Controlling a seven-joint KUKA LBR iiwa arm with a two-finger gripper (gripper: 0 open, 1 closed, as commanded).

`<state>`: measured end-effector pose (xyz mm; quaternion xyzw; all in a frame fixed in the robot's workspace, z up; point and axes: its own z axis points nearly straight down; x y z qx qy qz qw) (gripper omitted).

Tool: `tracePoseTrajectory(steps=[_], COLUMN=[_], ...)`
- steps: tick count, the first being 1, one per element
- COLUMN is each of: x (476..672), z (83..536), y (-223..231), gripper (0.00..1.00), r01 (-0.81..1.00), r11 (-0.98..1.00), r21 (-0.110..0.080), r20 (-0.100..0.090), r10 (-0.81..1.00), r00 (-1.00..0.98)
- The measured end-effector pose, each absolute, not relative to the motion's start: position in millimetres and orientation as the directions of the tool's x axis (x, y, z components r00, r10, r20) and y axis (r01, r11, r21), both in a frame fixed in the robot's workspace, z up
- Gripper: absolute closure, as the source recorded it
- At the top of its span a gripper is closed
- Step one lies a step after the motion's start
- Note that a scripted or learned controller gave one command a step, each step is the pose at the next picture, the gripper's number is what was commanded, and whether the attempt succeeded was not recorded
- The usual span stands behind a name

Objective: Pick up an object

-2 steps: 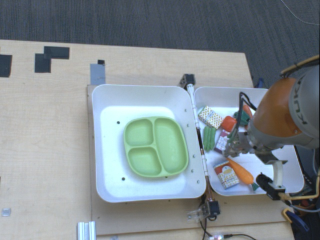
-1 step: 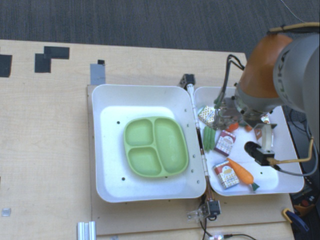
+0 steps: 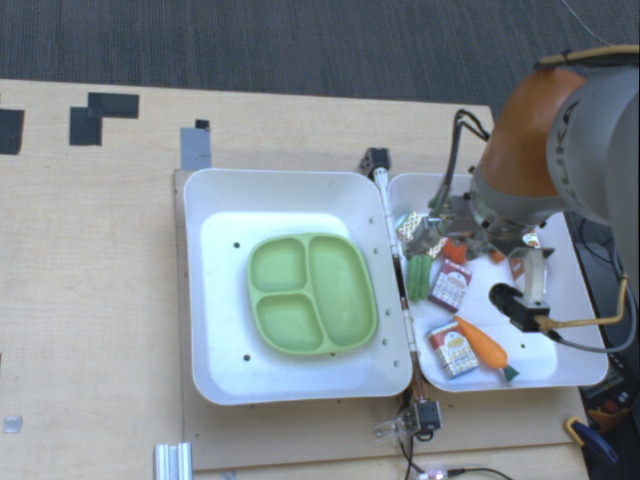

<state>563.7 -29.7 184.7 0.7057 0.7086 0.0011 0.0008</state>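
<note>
Nearest lay a small carton (image 3: 453,352) and a toy carrot (image 3: 483,345) in the right bin (image 3: 575,368), below the gripper (image 3: 440,236). A second carton (image 3: 449,286) and green vegetable (image 3: 418,272) sat just under it. Left sat a green divided plate (image 3: 311,294). Whether its jaws were apart could not be told.
</note>
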Motion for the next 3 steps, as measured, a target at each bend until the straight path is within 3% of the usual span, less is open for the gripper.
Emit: tracePoseTrajectory(steps=[1, 2, 3], x=[585.5, 587.0, 666.0], z=[114.4, 125.4, 117.6], y=[-84.7, -83.7, -138.3], gripper=[0.00, 1.00, 1.00], r01=[1.000, 1.000, 1.000], r11=[0.003, 0.008, 0.005], r21=[0.001, 0.005, -0.025], r20=[-0.001, -0.001, 0.007], r10=[1.000, 1.000, 1.000], r00=[-0.003, -0.008, -0.005])
